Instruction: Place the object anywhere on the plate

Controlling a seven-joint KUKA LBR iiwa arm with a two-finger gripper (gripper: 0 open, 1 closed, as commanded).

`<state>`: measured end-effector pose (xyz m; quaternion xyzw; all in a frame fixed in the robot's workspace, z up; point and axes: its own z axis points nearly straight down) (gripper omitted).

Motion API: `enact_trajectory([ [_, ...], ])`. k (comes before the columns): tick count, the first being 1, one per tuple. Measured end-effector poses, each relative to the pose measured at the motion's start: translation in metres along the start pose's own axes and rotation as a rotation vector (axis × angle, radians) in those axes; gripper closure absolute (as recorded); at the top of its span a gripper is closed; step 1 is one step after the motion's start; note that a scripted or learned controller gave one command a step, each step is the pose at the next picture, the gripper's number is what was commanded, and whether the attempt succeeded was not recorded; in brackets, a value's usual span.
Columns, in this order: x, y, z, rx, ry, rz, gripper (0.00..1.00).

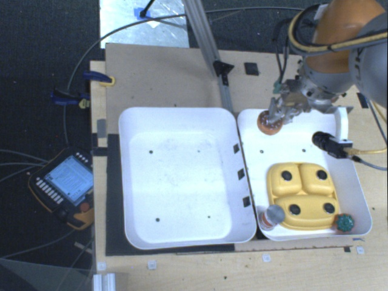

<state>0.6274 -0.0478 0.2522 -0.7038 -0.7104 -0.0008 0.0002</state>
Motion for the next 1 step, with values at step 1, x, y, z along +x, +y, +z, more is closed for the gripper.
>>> enact_trajectory([
  [1, 0.0464, -0.0137, -0.0028, -0.001, 0.0, 0.0, 1.0],
])
